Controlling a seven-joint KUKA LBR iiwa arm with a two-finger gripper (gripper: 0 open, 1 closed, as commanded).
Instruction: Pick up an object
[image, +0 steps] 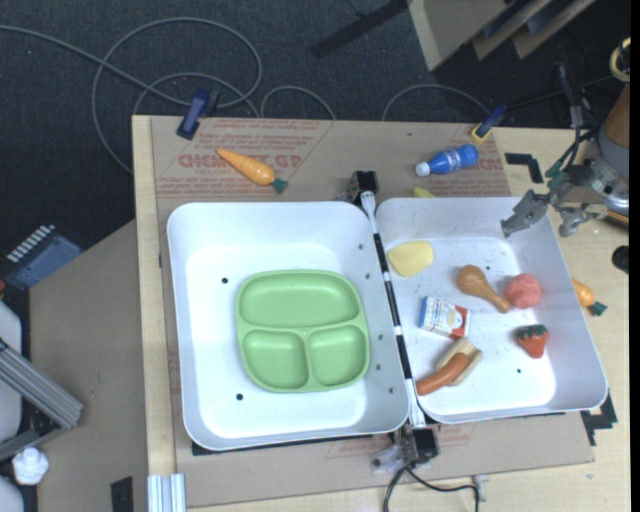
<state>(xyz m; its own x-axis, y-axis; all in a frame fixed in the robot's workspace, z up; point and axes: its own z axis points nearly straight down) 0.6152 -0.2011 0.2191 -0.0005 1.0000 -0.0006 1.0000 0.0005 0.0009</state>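
The right bin (560, 395) holds several toy foods: a yellow piece (410, 257), a brown drumstick (483, 288), a pink ball (523, 290), a red strawberry-like piece (533, 340), a small red-and-white carton (442, 316) and a hot dog (448, 368). My gripper (547, 218) hangs over that bin's far right corner, above and behind the pink ball. Its two fingers are spread open with nothing between them.
The left bin (200, 260) carries a green divided plate (300, 330). On the bench behind the bins lie an orange carrot (250, 167) and a blue bottle (450, 160). A small orange piece (585, 296) lies just outside the right bin's right wall.
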